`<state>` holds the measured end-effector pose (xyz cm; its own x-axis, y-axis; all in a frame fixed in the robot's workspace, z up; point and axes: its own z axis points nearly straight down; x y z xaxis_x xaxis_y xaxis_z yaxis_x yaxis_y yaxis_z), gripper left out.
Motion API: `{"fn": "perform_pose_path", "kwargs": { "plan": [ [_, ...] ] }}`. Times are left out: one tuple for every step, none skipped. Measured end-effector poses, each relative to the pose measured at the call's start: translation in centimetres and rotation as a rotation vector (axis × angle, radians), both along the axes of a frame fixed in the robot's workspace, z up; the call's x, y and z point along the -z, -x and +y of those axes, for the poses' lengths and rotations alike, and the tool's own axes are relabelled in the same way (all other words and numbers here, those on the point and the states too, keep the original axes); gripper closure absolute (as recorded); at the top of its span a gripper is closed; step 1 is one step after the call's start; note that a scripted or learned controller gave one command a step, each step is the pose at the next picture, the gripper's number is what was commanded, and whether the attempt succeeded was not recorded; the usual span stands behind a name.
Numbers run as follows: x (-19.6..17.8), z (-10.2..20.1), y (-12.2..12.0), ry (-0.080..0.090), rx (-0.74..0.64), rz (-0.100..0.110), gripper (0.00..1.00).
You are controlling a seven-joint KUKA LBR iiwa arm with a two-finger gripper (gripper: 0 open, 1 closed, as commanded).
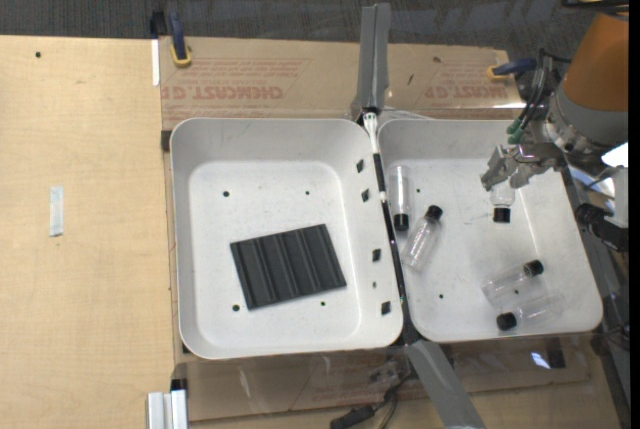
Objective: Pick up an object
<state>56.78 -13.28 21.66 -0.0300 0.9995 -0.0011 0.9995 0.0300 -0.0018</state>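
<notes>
Several black-capped vials (423,232) lie in the right bin (460,289); the gripper (503,179), open or closed I cannot tell, should descend squarely over the nearest vial (502,211) and close across its narrow body.

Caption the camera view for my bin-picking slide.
Gripper over the right bin of clear, black-capped vials; a black ribbed mat lies in the left bin.

The arm (598,77) is cut off by the right edge, its upper part out of frame. Just below the gripper (503,175), a small black-capped thing (502,213) is too small to identify. Further below, two clear vials (508,287) (535,309) blur into the white right bin (460,277), their outlines hard to separate.
</notes>
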Motion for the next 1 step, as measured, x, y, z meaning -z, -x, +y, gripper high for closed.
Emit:
{"fn": "perform_pose_path", "kwargs": {
  "plan": [
    [0.79, 4.97, -4.54, 0.001, 0.086, 0.001, 1.00]
  ]
}}
